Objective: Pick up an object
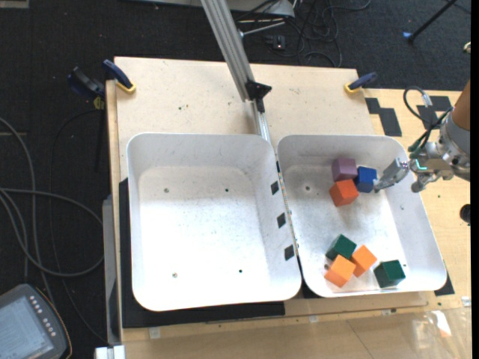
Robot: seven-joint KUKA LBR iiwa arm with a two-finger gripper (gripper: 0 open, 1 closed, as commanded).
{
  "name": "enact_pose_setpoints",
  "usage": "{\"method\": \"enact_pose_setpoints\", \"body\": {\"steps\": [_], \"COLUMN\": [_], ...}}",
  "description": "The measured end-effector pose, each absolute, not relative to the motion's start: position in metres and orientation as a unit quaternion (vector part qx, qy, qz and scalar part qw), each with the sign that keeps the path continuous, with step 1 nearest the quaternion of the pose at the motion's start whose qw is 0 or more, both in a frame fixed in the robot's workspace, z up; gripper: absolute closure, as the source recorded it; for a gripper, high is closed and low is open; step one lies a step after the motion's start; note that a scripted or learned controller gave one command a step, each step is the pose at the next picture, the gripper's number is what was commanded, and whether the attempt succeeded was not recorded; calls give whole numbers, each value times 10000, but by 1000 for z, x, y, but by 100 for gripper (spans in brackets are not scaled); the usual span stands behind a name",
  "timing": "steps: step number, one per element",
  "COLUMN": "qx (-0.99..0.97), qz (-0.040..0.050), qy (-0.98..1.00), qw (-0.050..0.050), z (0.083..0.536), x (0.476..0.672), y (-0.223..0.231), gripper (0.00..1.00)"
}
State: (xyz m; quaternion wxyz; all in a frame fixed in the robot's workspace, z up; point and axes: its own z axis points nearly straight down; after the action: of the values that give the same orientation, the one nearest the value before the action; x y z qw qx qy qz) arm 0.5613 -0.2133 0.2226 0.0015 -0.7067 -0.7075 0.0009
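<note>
**Tool at the right bin's far-right rim, beside the blue cube**

The arm (458, 129) comes in over the desk's right edge, and its tool (394, 172) reaches just across the right wall of the right bin (428, 239). Whether the tool is apart or together cannot be told; its tip lies just beside the blue cube (366, 178), and no cube is seen between its fingers.

Three cubes cluster in the far part of the right bin, toward the desk's far-right corner. A purple cube (344, 168) lies farthest back, the blue cube touches its right side, and a red-orange cube (344, 192) sits just in front of the purple one, touching or nearly touching both.

A second cluster lies in the near part of the same bin, toward the desk's near-right corner. A dark green cube (343, 247) is at the back of that group, with an orange cube (340, 270) just in front of it and a second orange cube (364, 259) touching to its right. Another dark green cube (389, 273) rests just right of those, close to the bin's near wall.

The left bin (142, 200) stands side by side with the right one, their inner walls touching along the middle of the desk (187, 96). A grey metal pole (228, 40) slants in from the desk's far edge down to where the two bins meet. Blue-and-yellow clamps (118, 75) grip the desk's far corners.
</note>
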Motion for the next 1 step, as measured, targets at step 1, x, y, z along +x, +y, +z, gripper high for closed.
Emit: {"method": "enact_pose_setpoints", "body": {"steps": [1], "qx": [-7064], "qz": [-1], "qy": [-7078], "qw": [-2], "z": [225], "x": [562], "y": [-213], "gripper": [0]}}
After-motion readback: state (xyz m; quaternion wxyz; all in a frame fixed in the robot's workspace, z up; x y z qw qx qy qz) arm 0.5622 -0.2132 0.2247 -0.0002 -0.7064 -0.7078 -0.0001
